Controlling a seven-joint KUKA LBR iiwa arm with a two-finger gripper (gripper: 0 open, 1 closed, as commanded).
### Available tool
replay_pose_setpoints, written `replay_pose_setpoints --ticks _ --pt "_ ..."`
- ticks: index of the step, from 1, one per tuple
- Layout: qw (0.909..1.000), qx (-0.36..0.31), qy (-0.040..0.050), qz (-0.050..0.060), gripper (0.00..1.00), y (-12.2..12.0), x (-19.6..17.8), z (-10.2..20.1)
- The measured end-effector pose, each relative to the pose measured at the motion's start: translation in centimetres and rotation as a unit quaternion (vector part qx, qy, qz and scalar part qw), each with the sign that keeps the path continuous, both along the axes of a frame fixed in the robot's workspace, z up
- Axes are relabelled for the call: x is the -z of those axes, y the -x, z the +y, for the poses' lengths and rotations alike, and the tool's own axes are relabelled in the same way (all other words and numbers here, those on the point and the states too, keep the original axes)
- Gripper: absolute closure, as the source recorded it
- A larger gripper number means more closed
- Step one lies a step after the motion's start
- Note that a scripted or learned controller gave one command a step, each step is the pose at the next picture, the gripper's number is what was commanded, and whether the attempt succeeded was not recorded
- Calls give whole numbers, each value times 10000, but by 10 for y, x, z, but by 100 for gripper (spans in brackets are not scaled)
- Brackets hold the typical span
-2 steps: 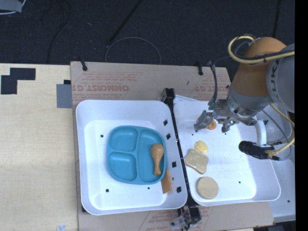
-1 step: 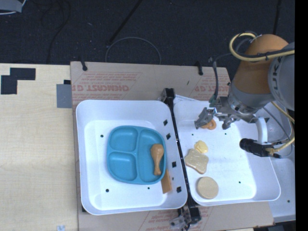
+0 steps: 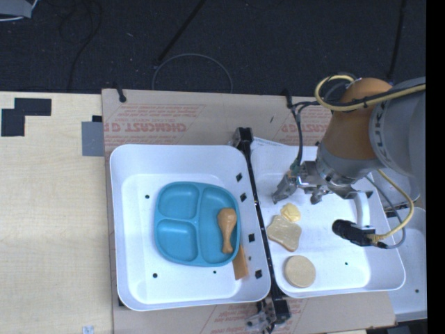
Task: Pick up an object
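We saw the gripper [image 3: 299, 195] low over the right bin [image 3: 389, 273], its fingers [image 3: 282, 192] spread apart and nothing between them. Just below it lay a small yellow piece [image 3: 290, 212], touching a tan slice [image 3: 284, 233] at its lower side. Nearer the front wall sat a round pale disc [image 3: 300, 271], apart from the slice. Over in the left bin [image 3: 132, 186] we had a blue divided plate [image 3: 184, 225], with a tan drumstick [image 3: 227, 228] across its right compartment.

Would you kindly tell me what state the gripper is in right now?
Gripper: open, holding nothing; a small yellow piece lies close by it.
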State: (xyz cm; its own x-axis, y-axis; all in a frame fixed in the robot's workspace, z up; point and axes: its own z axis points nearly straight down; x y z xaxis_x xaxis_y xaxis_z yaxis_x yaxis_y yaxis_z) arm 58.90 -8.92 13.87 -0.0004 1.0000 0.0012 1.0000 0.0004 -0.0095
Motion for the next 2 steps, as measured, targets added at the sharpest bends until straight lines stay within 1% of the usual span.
replay_pose_setpoints --ticks 1,2 --pt "10000 4 1 -12 0 1 54 1" --pt "10000 33 0 -21 100 1 41 0"
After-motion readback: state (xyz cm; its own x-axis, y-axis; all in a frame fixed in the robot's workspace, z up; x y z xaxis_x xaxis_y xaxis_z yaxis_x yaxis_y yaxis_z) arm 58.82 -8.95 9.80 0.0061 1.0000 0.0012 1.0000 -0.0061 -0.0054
